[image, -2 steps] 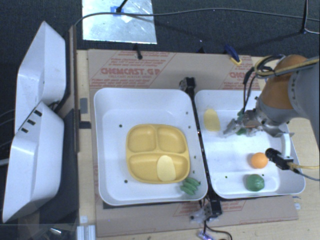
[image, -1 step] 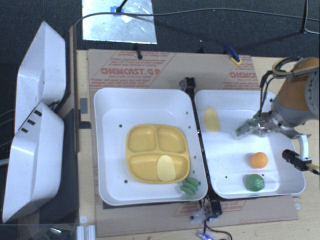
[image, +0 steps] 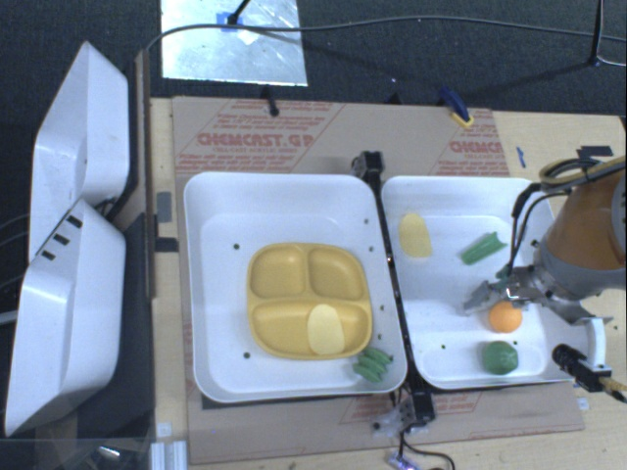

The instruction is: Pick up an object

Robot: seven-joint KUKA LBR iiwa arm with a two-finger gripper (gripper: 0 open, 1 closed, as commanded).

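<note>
The gripper (image: 502, 300) hovers low in the right shallow white bin (image: 443, 199), with the small round orange ball (image: 506, 317) sitting just below its jaws; whether they are wide or closed on it I cannot tell, so the pick looks unfinished and lifting remains. A dark green rounded lump (image: 500, 357) lies further below, a green bean-shaped piece (image: 481, 249) above. The brown cardboard sheet (image: 313, 130) reads "CHEMCAST GP".

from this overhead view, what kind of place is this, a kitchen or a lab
Most likely a robotics lab test bench, not a kitchen. Two white bins sit on a board over dark carpet, cables trail across the floor, and the food is toy-like: an orange ball and a yellow divided tray.
</note>
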